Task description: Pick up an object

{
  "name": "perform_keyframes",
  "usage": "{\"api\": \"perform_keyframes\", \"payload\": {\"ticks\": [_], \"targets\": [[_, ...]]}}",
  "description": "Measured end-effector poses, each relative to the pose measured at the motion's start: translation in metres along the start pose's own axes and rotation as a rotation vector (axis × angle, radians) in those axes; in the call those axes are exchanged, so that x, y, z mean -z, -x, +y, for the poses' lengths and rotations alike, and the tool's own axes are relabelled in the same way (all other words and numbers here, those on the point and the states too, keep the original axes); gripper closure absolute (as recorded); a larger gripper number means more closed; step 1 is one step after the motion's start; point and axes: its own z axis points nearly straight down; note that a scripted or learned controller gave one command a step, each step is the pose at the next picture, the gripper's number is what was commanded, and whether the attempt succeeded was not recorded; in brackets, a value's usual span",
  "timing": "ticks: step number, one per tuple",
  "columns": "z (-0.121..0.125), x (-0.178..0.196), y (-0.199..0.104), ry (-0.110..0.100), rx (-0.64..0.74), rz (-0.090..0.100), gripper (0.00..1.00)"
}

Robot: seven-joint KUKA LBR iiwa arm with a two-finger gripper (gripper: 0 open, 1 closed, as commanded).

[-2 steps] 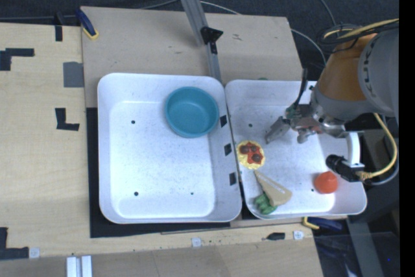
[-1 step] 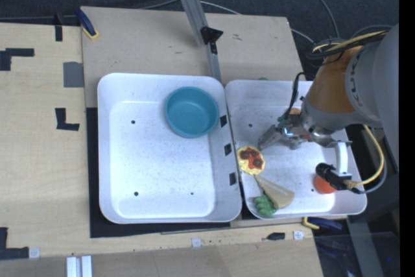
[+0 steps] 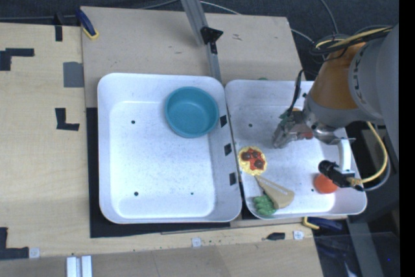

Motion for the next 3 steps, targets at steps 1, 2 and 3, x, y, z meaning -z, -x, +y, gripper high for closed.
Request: {"api": "perform_keyframes", "payload": {"ticks": [1,2,3], "targets": [[0.005,0.059,-0.005,-0.001,0.0,0.002,1.0],[0.007,0.113,-0.015,-0.001,0.001,0.002,1.0],[0.016,0.17,-0.012,0.0,0.0,0.001,1.0]]}}
